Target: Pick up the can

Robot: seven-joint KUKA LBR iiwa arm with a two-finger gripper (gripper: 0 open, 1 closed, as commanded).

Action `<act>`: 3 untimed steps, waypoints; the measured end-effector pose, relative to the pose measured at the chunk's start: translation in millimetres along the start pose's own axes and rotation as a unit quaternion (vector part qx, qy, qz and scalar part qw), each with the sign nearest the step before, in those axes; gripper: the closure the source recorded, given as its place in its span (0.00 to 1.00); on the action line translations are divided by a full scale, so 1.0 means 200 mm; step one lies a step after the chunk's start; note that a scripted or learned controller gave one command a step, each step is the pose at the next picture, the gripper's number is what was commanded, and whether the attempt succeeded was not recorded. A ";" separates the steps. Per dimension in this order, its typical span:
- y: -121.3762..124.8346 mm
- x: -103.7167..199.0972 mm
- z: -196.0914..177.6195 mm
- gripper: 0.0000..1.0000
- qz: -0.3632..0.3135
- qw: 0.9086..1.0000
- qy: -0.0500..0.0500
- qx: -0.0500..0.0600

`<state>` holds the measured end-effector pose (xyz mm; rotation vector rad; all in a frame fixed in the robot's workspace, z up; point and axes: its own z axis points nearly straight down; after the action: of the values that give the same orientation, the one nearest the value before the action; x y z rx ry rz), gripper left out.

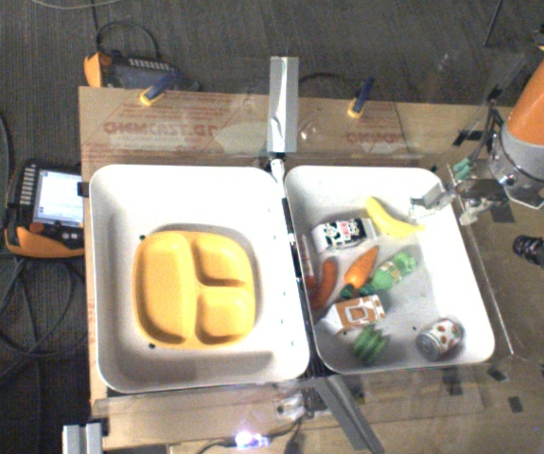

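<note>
Bench: two white bins (290,253), side by side
Gripper (439,195): right bin's far edge, finger state unclear
Can (439,338): near corner, straight toward camera from gripper

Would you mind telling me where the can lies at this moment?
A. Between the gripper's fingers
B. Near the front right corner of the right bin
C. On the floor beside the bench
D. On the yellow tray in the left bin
B: the can lies on its side near the front right corner of the right bin, apart from the gripper at the bin's far right corner.

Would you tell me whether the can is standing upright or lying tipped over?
Tipped: the can lies on its side in the right bin, round end facing left.
</note>
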<state>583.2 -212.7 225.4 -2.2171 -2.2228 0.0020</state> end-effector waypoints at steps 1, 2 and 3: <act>-0.14 -0.04 0.02 0.00 0.073 0.997 0.000 0.000; -0.40 0.12 0.66 0.00 0.128 0.992 0.000 -0.002; -0.40 0.12 0.61 1.00 0.129 0.992 0.000 -0.001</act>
<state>503.0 -189.0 102.8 -2.4864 -1.9197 0.0002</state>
